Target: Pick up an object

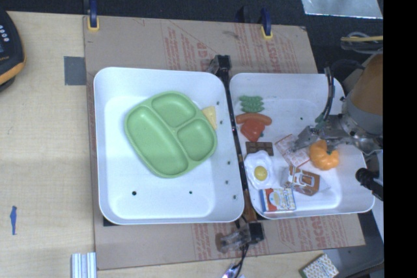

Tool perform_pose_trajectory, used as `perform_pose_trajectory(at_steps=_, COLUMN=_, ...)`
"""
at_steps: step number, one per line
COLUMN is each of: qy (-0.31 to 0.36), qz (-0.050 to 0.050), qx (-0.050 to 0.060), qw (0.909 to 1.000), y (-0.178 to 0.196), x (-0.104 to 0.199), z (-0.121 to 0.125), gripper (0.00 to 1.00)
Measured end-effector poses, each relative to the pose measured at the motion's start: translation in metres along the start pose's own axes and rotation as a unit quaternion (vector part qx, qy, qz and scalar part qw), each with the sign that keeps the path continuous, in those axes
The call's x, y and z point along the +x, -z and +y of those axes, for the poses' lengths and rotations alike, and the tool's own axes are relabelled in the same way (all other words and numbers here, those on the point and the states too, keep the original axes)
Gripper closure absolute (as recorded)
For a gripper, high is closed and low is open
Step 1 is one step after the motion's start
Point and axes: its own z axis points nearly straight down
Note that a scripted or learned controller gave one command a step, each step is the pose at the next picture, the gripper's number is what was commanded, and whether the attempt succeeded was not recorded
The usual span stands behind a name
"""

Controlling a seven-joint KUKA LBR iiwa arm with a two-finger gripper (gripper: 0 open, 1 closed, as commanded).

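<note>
I find the end effector (311, 137) low in the right bin (287, 89), beside the orange toy pumpkin (324, 156); I cannot tell its state. I judge the pumpkin light, rigid, smooth and rounded: grip across its middle, as it may slip.

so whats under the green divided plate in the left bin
A pale yellow piece pokes out from beneath the green divided plate at its right edge, by the left bin wall. The plate covers the rest of it, so its shape and anything else underneath cannot be seen.
</note>
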Motion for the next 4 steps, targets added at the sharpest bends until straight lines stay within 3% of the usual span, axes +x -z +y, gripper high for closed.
perform_pose_trajectory(at_steps=1, qy=0.000, qz=-0.004, qx=-0.011, qw=0.9999, y=-0.021, x=0.018, z=-0.020, gripper=0.00)
perform_pose_trajectory(at_steps=2, qy=-0.001, qz=-0.002, qx=-0.003, qw=1.0000, y=0.030, x=-0.022, z=-0.033, gripper=0.00)
perform_pose_trajectory(at_steps=3, qy=-0.001, qz=-0.005, qx=-0.009, qw=0.9999, y=-0.023, x=-0.018, z=-0.025, gripper=0.00)
perform_pose_trajectory(at_steps=4, qy=-0.002, qz=-0.013, qx=-0.019, qw=0.9997, y=-0.030, x=0.037, z=-0.032, gripper=0.00)
